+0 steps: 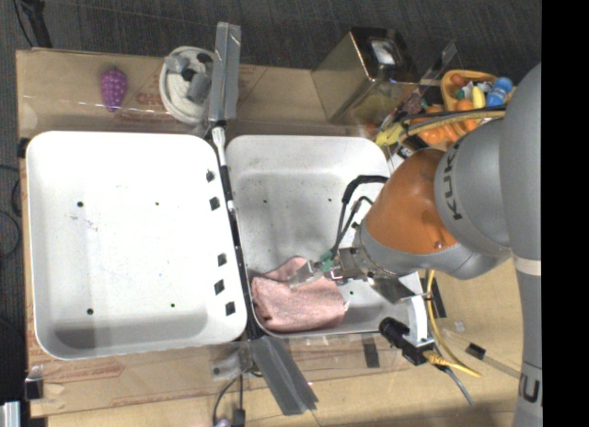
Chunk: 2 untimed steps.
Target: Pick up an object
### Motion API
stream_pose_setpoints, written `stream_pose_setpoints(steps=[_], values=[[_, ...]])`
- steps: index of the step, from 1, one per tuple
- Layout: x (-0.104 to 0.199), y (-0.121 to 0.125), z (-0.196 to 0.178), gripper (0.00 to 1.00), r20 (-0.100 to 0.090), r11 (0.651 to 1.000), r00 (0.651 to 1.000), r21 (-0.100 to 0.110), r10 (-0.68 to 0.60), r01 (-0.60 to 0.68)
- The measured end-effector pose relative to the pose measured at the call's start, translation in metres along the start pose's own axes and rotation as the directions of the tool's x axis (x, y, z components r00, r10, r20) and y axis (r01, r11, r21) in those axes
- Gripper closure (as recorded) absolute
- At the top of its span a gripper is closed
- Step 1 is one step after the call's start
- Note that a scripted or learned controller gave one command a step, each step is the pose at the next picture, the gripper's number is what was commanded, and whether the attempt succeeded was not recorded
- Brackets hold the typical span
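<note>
Dark carpet floor (pixel 276 2) — tan bench (pixel 276 80) below.

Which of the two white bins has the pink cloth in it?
The right bin, nearest the arm: the pink cloth lies at its front edge, by the hand. The left bin holds no cloth.

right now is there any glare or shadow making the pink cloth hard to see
Camera view: the pink cloth is evenly lit and clear, no glare on it; the right bin has soft shadow under the arm, which covers the cloth's right end; the left bin is bright, nearly washed out; the hand is small and slightly blurred.
</note>
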<state>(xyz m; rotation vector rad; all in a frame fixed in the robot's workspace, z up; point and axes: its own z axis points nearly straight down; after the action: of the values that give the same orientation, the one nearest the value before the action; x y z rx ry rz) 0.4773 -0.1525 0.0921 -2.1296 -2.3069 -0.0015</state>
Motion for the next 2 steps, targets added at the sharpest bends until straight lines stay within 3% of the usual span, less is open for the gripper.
stream_pose_setpoints(steps=[1,2], values=[[-0.0001,0.0007,-0.0099,1.00,0.000,1.000,1.000,0.000,-0.005,0.005],[-0.0001,0.0007,-0.0100,0.00,0.000,1.000,1.000,0.000,-0.005,0.005]])
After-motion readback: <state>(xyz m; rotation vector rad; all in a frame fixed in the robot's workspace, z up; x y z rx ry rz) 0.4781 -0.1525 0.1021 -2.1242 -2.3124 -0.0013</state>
